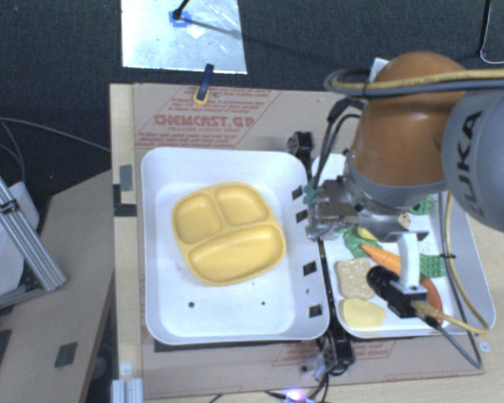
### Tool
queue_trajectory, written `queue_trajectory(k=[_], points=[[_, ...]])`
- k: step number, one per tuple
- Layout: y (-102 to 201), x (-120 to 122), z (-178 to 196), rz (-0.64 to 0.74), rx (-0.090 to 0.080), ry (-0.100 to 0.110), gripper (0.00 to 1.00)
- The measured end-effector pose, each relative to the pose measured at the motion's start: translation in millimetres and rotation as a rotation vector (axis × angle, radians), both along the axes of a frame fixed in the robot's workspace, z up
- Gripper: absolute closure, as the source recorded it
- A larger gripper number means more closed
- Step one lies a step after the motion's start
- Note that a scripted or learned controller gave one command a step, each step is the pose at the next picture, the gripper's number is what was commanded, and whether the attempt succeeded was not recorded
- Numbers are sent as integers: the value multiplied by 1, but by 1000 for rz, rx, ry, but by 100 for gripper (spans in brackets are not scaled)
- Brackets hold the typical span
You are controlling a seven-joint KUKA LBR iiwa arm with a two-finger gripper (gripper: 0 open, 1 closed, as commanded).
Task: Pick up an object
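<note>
Carrot [383,257] lies just below the wrist [403,141] at frame right, long axis slanting toward lower right; jaws' spread cannot be told.

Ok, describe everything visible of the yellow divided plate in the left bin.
The yellow plate looks like smooth plastic, rounded at the corners, with three compartments: two small ones on the far side, one long one nearer. It lies flat, right way up, slightly turned, on the floor of the left bin, clear of its walls.

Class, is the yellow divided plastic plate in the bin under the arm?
No, the yellow divided plastic plate lies in the other white bin.
</note>
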State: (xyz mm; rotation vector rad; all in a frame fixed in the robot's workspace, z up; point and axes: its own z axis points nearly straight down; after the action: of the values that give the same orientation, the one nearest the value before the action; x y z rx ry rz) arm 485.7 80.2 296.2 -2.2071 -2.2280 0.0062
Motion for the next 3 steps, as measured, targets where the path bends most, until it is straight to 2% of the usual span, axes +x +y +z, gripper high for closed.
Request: queue_trajectory(k=[1,2,3], points=[[8,2,80,-3,2,-16,100],[8,2,87,2,0,-12,100],[8,2,86,2,0,-11,0]])
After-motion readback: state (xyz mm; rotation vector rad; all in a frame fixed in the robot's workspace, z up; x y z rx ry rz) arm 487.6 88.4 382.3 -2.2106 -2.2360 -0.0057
